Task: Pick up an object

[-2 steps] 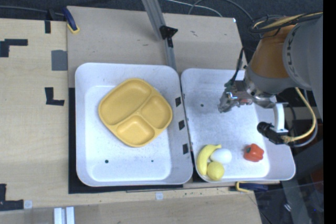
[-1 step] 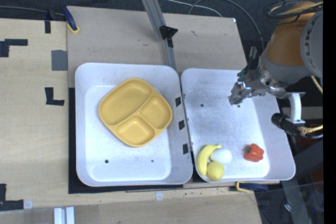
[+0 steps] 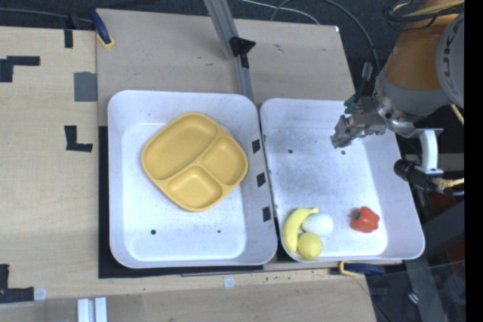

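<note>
approach step: my two-finger gripper (image 3: 343,136) hovers over right white bin (image 3: 332,185), jaw state unclear. next: descend on small red plastic pepper (image 3: 364,219).

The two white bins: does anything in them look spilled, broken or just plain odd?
Nothing looks spilled or broken. The yellow divided plate lies at a slant in the left bin. In the right bin, a banana, a white egg and a lemon huddle in the near corner, a red pepper apart.
</note>
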### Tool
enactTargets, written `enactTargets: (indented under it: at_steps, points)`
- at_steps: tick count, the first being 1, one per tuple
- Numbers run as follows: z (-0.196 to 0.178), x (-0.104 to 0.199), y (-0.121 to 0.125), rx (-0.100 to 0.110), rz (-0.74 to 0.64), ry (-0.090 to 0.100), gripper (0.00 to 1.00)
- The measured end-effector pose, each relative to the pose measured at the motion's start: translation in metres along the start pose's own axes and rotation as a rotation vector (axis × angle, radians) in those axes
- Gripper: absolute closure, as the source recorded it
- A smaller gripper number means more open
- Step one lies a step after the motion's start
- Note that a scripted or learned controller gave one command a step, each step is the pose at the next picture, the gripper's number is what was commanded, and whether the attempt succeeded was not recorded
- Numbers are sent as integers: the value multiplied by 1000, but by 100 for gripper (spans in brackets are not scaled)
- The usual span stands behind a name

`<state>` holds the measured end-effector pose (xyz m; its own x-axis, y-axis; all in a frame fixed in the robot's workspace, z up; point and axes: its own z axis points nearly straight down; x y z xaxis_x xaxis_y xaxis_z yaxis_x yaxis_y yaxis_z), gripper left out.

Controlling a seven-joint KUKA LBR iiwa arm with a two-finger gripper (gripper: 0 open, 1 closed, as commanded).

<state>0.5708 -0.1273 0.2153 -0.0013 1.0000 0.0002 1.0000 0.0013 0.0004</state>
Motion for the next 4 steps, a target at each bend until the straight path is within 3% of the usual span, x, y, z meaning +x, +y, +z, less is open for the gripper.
enactTargets:
  at_steps: [4]
  points:
    - [-1, 196, 67, 1, -4, 2, 100]
